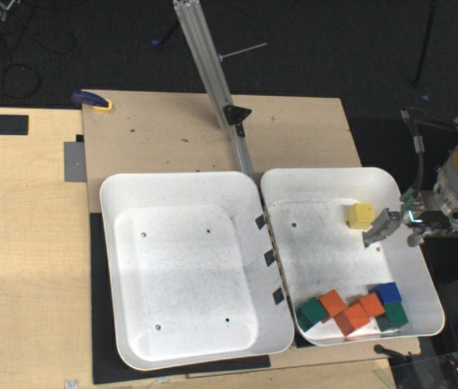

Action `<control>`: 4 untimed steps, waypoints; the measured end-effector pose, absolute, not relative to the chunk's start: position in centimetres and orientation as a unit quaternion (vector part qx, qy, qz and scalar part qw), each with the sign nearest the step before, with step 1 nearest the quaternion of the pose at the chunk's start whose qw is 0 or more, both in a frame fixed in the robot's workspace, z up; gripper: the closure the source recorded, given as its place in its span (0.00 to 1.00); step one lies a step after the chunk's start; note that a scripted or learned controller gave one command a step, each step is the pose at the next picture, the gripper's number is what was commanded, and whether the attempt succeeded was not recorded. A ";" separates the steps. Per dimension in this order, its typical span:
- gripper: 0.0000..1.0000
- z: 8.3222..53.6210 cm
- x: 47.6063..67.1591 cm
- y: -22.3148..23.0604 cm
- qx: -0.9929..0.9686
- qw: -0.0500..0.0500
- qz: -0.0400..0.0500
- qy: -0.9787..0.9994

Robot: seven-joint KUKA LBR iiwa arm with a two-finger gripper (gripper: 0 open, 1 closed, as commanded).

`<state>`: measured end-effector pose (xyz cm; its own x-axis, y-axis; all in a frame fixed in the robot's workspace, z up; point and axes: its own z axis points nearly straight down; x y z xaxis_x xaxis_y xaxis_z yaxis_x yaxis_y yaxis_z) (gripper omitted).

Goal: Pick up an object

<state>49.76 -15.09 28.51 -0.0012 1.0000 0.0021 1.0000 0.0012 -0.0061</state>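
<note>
A yellow block (361, 215) lies in the right bin (318, 193), toward its far right side. My gripper (395, 235) hovers at that bin's right rim, just right of and slightly nearer than the yellow block. Its fingers stand open, and the left finger (378, 229) nearly touches the block; nothing sits between them. In the bin's near right corner lies a cluster: a green block (311, 311), two orange blocks (332, 302) (357, 314), a blue block (387, 292) and a dark green block (393, 319).
The left bin (131, 193) stands beside the right one, with black clips (269, 258) along their shared edge. A slanted aluminium rail (208, 63) rises behind the bins. A blue-and-yellow item (92, 100) lies at the bench's far left corner.
</note>
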 end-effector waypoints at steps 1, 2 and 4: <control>0.00 28.7 49.8 -15.2 -0.708 0.001 0.000 -0.706; 0.00 24.1 50.4 -15.1 -0.707 0.003 0.002 -0.707; 0.00 12.7 50.3 -16.2 -0.708 0.005 0.003 -0.706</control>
